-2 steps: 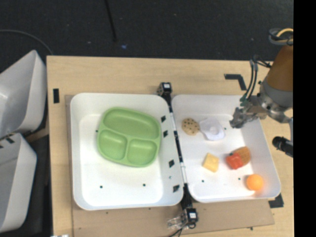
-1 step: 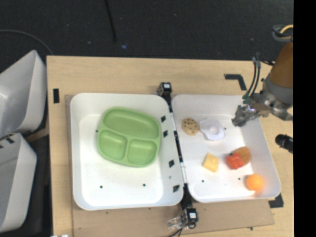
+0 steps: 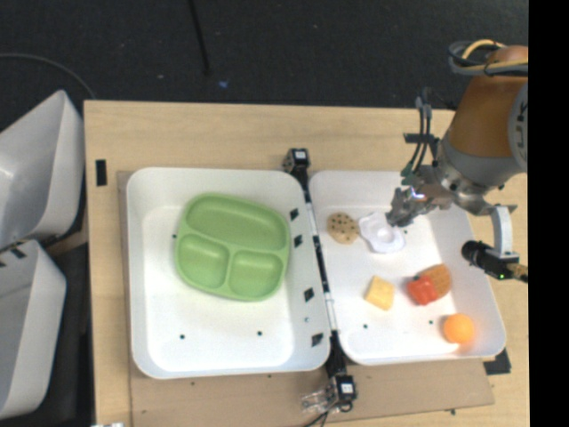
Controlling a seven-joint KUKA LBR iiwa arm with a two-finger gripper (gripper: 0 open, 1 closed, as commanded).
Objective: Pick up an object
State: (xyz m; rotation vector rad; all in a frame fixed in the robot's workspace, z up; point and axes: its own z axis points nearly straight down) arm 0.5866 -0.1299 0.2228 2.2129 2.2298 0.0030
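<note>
Well, from where I stand the arm [image 3: 484, 123] reaches in from the right, its orange band bright above the grey wrist, and the gripper [image 3: 402, 210] hangs low over the upper part of the right bin [image 3: 471, 350]. Its tip sits right at a small white, pale lavender-tinged piece [image 3: 382, 237] that lies on the bin floor, close enough that the two seem to touch, though the dark metal and cables around the wrist hide so much that I cannot tell what the hand is doing or if it has hold of anything. Just to the left of that pale piece lies a round brown cookie [image 3: 341, 228], speckled with darker spots, near the divider between the bins. Lower down in the same bin there is a yellow block [image 3: 380, 293], and just to its right a red and orange piece [image 3: 428, 286] that I cannot identify more closely. An orange ball [image 3: 459, 328] rests near the bin's lower right corner, apart from the others. The left bin [image 3: 160, 336] holds a green divided plate [image 3: 233, 246] with three compartments, lying flat toward the bin's upper middle. Both bins sit side by side on the wooden bench [image 3: 107, 140].
</note>
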